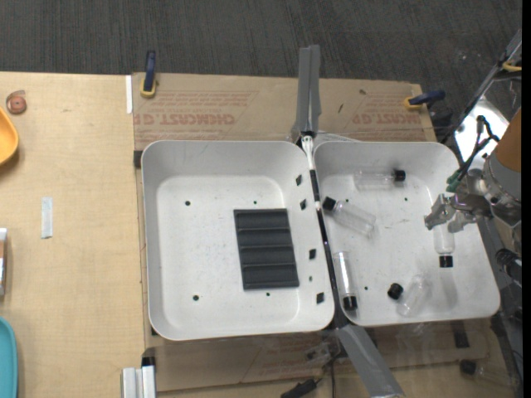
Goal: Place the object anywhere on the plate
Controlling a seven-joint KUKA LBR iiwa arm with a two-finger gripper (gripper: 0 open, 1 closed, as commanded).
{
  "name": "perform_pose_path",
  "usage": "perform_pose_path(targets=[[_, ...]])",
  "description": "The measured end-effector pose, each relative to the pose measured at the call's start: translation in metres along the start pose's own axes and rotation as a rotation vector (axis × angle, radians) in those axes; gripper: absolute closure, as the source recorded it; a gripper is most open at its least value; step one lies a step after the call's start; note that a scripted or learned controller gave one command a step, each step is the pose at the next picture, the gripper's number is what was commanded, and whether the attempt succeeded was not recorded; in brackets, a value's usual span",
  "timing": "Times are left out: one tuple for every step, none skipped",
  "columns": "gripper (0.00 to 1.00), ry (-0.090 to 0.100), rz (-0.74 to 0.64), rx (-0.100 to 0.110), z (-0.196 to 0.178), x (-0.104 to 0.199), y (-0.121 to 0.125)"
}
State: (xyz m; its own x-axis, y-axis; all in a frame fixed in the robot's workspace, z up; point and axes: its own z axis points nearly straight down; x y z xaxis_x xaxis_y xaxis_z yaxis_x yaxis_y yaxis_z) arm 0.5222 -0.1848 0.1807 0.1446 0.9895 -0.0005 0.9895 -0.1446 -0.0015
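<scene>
Counter (75,222): tan, carrying two white bins side by side.
Left bin (166,222): holding black ribbed plate (266,249), the drop spot.
Right bin (415,160): several clear vials scattered about.
Pincer (448,214): over right bin's right edge, probably for a pick; open or closed, can't tell.
Vial (445,245): just below pincer, black cap, likely target.

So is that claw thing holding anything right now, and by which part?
Seemingly yes: the gripper appears to hold a clear vial by its upper end, black cap hanging downward.

We see our arm (508,160) as a grey body with an orange band, black cables, and a silvery metal gripper (448,210).
</scene>
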Motion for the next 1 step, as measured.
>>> perform_pose_path(targets=[[1.0, -0.001, 0.161, 0.002, -0.0097, 0.1016, 0.0148]])
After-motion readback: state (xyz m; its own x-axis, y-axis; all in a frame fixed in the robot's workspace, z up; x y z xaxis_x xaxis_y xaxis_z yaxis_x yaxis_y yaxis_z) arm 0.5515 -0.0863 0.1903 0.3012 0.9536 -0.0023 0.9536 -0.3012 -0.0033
